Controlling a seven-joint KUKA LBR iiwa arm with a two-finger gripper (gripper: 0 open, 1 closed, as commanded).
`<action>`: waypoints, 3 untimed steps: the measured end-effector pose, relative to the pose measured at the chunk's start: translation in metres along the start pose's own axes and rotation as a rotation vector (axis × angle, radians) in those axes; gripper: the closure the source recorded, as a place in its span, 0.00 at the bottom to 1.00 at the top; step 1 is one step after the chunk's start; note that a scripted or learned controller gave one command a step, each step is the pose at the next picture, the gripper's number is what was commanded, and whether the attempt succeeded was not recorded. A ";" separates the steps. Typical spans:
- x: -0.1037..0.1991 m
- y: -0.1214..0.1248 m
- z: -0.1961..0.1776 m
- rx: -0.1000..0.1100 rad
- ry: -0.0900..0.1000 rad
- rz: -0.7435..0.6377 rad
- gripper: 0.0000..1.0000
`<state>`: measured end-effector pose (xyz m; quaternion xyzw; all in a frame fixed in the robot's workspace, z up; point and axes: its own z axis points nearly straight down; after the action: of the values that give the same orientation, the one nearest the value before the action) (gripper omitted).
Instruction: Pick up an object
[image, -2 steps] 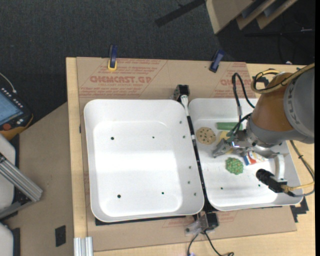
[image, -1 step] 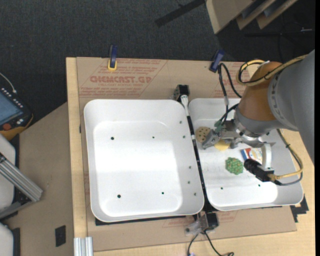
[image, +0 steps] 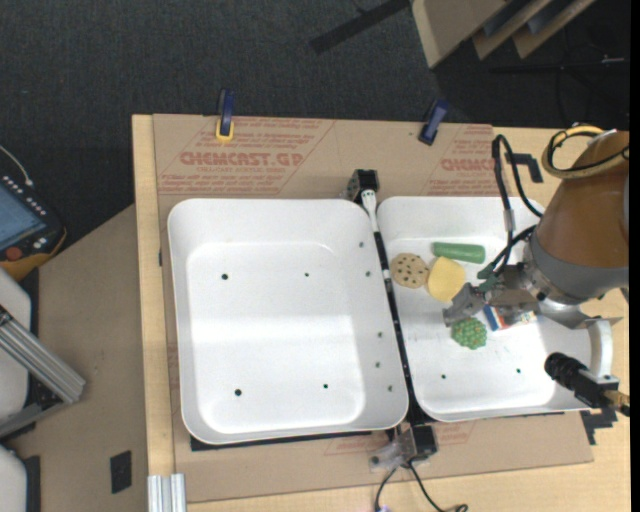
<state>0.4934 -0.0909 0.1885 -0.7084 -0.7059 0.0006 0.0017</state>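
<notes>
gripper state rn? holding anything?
Gripper: cannot be told. It sits low in the right white bin, right above the round green bumpy object, beside the yellow rounded piece. No grasp is visible.

Floor (image: 150, 50): dark grey carpet, speckled weave, along the top and left. Counter (image: 90, 300): pale wood surface. Cardboard sheet (image: 300, 150): brown, red printed lettering, laid flat on the counter and fixed at its far edge by two blue clamps (image: 226, 108). Aluminium rail (image: 35, 350): ribbed, slanting at lower left. Screen device (image: 20, 215): blue-lit, at the left edge. Cardboard boxes (image: 490, 30): stacked at upper right.
</notes>
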 end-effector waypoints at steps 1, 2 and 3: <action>-0.041 0.036 0.108 -0.002 -0.002 0.000 0.00; -0.040 0.036 0.092 -0.008 -0.004 -0.004 1.00; 0.045 0.019 -0.002 -0.012 0.001 -0.013 1.00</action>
<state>0.5121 -0.0464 0.1900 -0.7038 -0.7104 -0.0041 -0.0019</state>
